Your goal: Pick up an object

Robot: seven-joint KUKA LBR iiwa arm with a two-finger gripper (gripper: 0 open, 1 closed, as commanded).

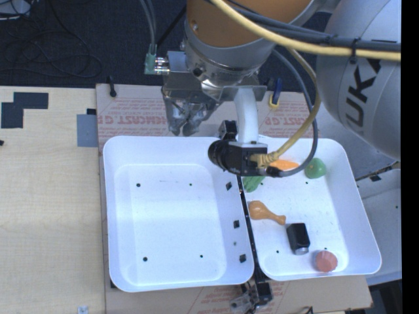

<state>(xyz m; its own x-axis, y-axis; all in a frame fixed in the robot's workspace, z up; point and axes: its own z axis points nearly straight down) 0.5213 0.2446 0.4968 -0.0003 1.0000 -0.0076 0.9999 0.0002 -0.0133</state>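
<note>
The arm (262, 18) takes up the top of the view, its orange band and grey body cut off by the upper and right edges, and its bulk hides the far wall of the right bin (353, 195). The gripper (188, 120) hangs over the cardboard just behind the left bin (118, 175); it is blurred, and whether it is released or clenched cannot be told. A black fitting with a white post stands at the seam of the two bins and covers part of a green thing (252, 182). An orange piece (285, 165) is half hidden behind a yellow cable. In the right bin lie a green ball (316, 169), a tan pear-shaped object (265, 212), a black block (298, 237) and a pink ball (325, 261), all apart from one another. The bins sit on printed cardboard (131, 113) on a pale wooden bench (46, 195), with dark floor and cables behind.
</note>
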